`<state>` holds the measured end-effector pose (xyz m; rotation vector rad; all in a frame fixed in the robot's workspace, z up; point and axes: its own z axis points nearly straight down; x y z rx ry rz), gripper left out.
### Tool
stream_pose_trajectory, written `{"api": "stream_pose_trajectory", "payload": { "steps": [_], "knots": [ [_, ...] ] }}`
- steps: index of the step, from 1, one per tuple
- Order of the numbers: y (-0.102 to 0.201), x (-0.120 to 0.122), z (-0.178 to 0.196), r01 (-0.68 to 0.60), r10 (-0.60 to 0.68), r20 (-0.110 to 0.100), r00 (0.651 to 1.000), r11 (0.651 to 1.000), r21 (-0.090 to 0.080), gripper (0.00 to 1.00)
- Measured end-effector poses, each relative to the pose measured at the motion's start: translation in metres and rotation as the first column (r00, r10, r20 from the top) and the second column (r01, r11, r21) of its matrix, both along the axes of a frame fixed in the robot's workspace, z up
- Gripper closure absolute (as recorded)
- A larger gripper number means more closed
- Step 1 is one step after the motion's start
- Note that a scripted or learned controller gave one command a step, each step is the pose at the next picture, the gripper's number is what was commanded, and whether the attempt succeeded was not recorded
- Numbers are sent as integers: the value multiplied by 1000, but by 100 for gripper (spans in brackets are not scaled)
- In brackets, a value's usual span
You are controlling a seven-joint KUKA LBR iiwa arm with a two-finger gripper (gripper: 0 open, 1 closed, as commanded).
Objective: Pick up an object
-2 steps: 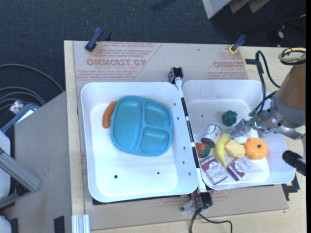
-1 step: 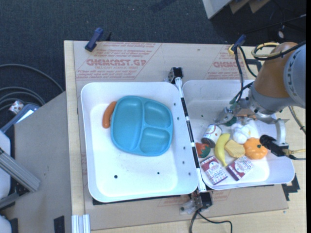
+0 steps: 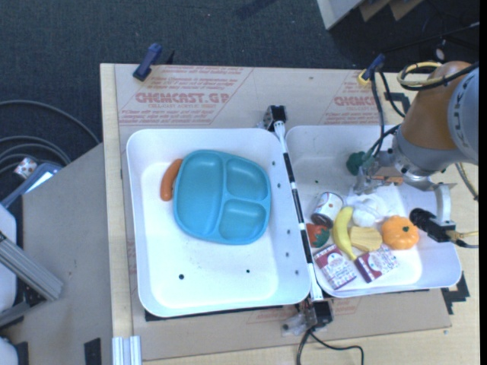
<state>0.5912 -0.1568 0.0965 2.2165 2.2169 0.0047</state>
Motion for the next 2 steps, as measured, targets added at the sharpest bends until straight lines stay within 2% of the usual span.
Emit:
{"api": "stream_pose_trajectory", "payload": {
  "steps": [1, 2],
  "knots": [
    [0, 0, 0, 0, 0, 0, 1000, 1000, 0, 0],
    [26, 76, -11, -2, 2, -6, 1000, 1000, 3, 0]
  ]
}}
